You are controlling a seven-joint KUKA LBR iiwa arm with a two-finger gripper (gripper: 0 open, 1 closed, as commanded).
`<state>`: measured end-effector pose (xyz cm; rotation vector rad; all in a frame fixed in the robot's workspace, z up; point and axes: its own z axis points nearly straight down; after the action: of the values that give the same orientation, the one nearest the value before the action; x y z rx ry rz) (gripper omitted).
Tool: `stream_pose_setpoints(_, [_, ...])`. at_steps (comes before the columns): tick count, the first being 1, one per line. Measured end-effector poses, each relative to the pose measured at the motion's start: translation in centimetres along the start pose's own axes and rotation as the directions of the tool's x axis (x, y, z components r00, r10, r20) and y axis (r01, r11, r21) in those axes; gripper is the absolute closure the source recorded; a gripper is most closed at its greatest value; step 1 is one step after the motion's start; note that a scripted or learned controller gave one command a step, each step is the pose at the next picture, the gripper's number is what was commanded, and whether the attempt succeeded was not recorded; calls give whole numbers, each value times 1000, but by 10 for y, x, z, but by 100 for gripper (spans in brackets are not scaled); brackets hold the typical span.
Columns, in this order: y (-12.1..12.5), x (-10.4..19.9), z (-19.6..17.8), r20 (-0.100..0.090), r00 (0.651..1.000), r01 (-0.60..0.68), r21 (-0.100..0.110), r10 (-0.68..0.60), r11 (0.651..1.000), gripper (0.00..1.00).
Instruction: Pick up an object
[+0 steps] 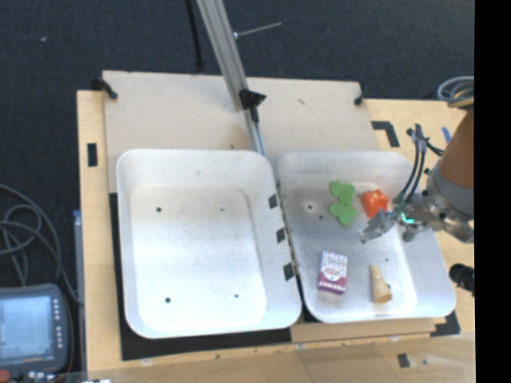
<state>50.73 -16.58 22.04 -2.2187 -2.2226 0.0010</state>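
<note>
Down in the right bin [423, 294], my gripper [382, 223] hung low over the middle of the floor, reaching in from the right with the orange band of my arm [457, 154] above it. How far it stood open I could not tell, and I saw nothing clearly caught in it. An orange object [372, 202] lay just beside the tip, on its upper left, so close that I could not tell whether they touched. A green toy [343, 203] sat just left of the orange one. Nearer the front edge lay a small red-and-white box [333, 272], and to its right a tan, cork-like piece [380, 285]. The left bin [200, 238] sat alongside, its rim against the right one.
</note>
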Motion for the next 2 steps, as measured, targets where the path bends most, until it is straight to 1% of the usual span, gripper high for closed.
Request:
stream_pose_setpoints(1, [1,0,-2,1,1000,-2,-4,2,1000,0])
stream_pose_setpoints(2, [3,-9,58,1,1000,-3,2,3,1000,0])
